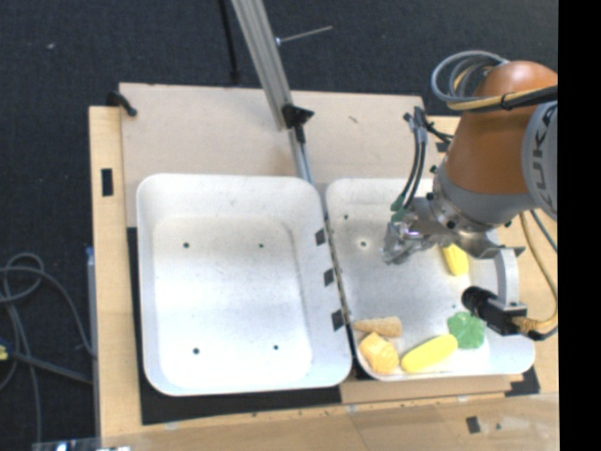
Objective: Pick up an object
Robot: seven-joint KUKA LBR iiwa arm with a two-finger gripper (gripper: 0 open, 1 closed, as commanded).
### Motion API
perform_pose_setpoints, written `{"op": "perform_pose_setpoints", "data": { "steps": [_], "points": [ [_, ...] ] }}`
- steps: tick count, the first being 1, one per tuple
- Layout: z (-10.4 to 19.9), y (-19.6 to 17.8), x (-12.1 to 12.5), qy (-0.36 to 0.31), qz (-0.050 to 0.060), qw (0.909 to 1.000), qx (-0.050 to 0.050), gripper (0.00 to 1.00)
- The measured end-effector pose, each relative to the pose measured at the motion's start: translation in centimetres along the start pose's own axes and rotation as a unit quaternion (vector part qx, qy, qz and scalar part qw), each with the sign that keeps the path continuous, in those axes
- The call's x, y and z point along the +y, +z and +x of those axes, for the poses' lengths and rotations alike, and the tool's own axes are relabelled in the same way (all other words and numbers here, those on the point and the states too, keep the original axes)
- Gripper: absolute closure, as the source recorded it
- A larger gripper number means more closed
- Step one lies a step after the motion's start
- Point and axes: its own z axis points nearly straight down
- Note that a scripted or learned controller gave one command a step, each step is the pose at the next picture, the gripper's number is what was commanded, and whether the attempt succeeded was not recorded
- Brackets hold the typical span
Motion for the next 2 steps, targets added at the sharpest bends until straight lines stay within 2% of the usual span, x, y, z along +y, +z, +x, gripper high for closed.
{"op": "perform_pose_setpoints", "data": {
  "steps": [1, 2],
  "points": [
    [5.5, 1.8, -0.3, 0.000, 0.001, 1.0000, 0.000, 1.00],
    [10.6, 1.4, -0.5, 0.000, 0.000, 1.0000, 0.000, 1.00]
  ]
}}
